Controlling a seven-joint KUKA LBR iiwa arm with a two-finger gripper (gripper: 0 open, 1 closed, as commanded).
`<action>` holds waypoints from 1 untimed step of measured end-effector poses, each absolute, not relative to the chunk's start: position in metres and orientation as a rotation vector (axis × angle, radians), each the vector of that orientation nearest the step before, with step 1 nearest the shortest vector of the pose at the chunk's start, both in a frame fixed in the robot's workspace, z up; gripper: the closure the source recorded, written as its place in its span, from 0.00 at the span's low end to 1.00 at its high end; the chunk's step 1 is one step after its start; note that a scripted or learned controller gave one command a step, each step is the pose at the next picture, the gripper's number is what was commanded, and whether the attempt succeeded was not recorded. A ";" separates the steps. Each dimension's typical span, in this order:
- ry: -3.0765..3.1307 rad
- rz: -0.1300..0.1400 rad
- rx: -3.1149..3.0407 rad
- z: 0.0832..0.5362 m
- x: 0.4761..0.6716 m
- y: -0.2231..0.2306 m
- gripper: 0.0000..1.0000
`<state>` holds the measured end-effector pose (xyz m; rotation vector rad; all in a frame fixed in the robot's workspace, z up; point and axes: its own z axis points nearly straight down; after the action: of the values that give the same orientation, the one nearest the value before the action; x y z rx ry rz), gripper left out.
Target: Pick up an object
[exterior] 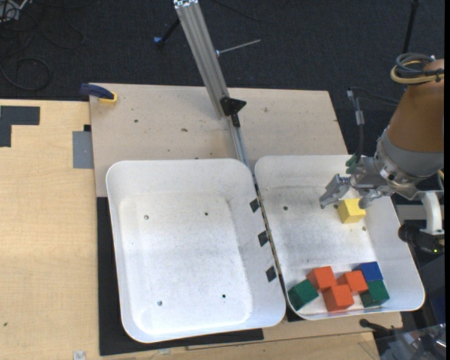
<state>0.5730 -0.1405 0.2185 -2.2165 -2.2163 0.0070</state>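
One yellow block (pixel 352 211) sits just beneath the gripper (pixel 350 194) — whether it grips, I cannot tell; likely light, rigid — best pinched across opposite flat faces

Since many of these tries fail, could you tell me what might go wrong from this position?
The gripper sits just above the yellow block, which looks partly offset from it, so a closing grasp may clip a corner and nudge it away. The block also lies towards the right bin's right-hand side, where a push could send it against the rim.
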 end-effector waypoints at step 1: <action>-2.213 0.008 -2.217 0.156 0.575 -0.134 0.00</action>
<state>0.5751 -0.1335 0.1557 -2.2171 -2.2131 0.0084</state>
